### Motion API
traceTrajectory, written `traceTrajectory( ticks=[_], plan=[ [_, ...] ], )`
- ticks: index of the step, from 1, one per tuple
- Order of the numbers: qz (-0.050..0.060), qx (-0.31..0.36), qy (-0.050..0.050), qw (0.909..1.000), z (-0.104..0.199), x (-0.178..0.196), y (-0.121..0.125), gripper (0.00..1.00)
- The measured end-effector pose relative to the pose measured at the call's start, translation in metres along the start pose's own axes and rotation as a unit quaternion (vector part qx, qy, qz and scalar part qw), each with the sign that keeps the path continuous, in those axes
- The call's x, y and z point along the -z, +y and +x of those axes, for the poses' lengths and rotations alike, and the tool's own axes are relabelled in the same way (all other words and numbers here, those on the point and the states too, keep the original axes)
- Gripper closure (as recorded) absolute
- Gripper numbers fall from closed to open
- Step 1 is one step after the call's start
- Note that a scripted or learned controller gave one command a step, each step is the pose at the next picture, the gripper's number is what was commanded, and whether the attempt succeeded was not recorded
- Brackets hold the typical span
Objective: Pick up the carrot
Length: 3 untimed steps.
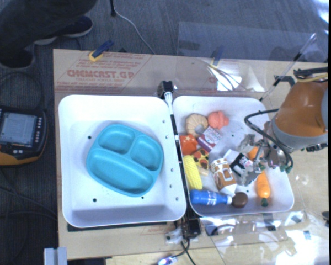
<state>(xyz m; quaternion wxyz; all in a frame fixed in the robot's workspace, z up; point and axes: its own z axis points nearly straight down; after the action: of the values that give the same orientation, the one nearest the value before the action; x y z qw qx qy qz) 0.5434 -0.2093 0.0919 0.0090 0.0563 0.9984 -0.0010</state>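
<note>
None of the lifting is happening yet: the carrot [263,186] is lying in the right bin [276,203] beneath the end effector [257,158], whose grip I cannot tell.

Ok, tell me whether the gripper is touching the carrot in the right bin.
Cannot tell. In the camera view the gripper sits right above the carrot, and its dark hardware overlaps the carrot's upper end, so neither contact nor a gap shows plainly.

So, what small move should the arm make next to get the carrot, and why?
Probably shift the gripper slightly toward the bin's near right corner and lower it: the carrot lies there, just beside and below the gripper, not visibly between its fingers, with a brown ball close by.
</note>
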Motion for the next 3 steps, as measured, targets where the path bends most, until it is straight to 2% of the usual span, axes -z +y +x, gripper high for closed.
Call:
traceTrajectory(
  ticks=[1,2,3],
  plan=[
    [0.000,0.001,-0.004,1.0000,-0.003,0.011,0.003,1.00],
    [0.000,0.001,-0.005,1.0000,-0.004,0.021,0.004,1.00],
    [-0.002,0.070,-0.016,0.9974,0.039,0.011,-0.011,1.00]
  ],
)
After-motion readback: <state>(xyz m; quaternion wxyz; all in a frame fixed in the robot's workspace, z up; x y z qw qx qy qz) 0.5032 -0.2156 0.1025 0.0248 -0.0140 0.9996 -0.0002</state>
